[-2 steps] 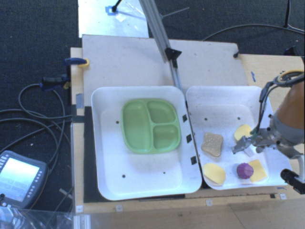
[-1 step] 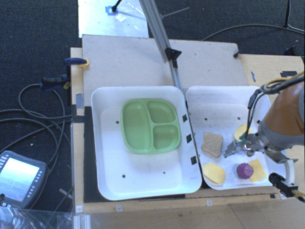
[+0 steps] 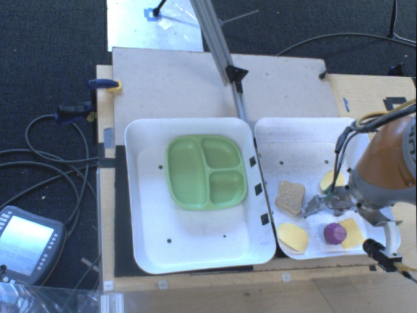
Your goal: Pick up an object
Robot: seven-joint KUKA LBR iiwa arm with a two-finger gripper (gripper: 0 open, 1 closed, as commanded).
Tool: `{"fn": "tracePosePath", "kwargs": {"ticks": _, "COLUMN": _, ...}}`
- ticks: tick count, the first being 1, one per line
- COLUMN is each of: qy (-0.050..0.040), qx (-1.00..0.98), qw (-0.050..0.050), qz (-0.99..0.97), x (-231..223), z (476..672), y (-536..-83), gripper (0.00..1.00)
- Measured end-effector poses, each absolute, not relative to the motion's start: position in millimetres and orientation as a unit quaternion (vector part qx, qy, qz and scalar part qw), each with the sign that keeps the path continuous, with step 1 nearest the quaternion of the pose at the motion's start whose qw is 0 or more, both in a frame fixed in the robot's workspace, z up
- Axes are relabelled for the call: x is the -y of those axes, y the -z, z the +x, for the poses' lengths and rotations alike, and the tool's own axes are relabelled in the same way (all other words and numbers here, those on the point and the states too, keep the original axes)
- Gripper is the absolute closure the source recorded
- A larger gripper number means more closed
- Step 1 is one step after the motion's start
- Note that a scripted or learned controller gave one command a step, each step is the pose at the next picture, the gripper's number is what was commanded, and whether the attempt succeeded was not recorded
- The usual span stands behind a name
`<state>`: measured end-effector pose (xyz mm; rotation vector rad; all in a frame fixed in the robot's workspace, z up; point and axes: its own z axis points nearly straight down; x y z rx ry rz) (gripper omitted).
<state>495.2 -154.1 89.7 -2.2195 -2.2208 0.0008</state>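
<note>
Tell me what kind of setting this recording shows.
Most likely a robotics lab bench: two white bins side by side under a KUKA arm, a teach pendant on the dark carpet, and loose cables.

Divided plate [image 3: 207, 172] in left bin [image 3: 146, 240]; bread [image 3: 290, 197] in right bin [image 3: 287, 135].
</note>
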Motion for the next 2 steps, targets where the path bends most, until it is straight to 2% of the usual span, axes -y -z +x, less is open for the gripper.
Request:
{"fn": "tracePosePath", "kwargs": {"ticks": 1, "qy": 0.0012, "qx": 0.707, "qw": -0.001, "qz": -0.707, "x": 154.5, "z": 496.5, "y": -101.4, "gripper": 1.0}}
{"fn": "tracePosePath", "kwargs": {"ticks": 2, "qy": 0.0017, "qx": 0.709, "qw": -0.003, "qz": -0.705, "x": 147.6, "z": 494.9, "y": -148.1, "gripper": 1.0}}
